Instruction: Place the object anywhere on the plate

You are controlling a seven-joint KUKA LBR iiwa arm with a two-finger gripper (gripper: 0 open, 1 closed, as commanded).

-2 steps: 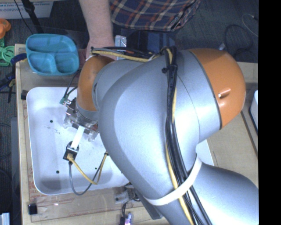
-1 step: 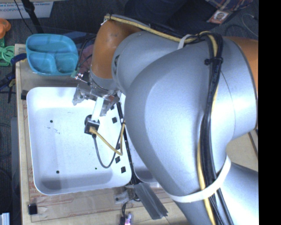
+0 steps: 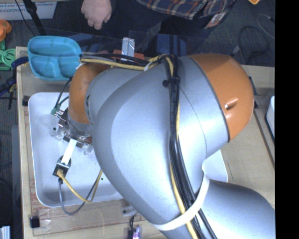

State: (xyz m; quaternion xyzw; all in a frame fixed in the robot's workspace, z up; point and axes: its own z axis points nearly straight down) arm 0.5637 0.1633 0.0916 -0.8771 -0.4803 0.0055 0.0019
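Far left edge: a green toy-like piece [image 3: 6, 56] and something orange [image 3: 3, 28] lie off the bench, too cropped for you to name.

Blue plate [image 3: 53, 57] sits at the bench's far left corner, just beyond the far rim of the left bin [image 3: 41, 184] (a divided dish, with nothing to be seen in its compartments). The plate is outside the bin, not in it.

The left bin's floor shows bare white along its left and near sides. A yellow cable [image 3: 77, 193] and a grey one loop down across that floor from the wrist.

Gripper [image 3: 70, 135] hangs low over the left bin's middle, below the orange band [image 3: 80, 95]. You cannot tell whether it is open or closed; clear housing and a white strip with a black-and-yellow plug [image 3: 60, 168] clutter that spot. You cannot pick out the object there: nothing is plainly held.

Top centre: a person's hand [image 3: 97, 13] hangs behind the bench.

Centre to right: the grey arm [image 3: 149, 149] covers the rest of the bins. A sliver of the right bin [image 3: 271, 114] shows at the far right.
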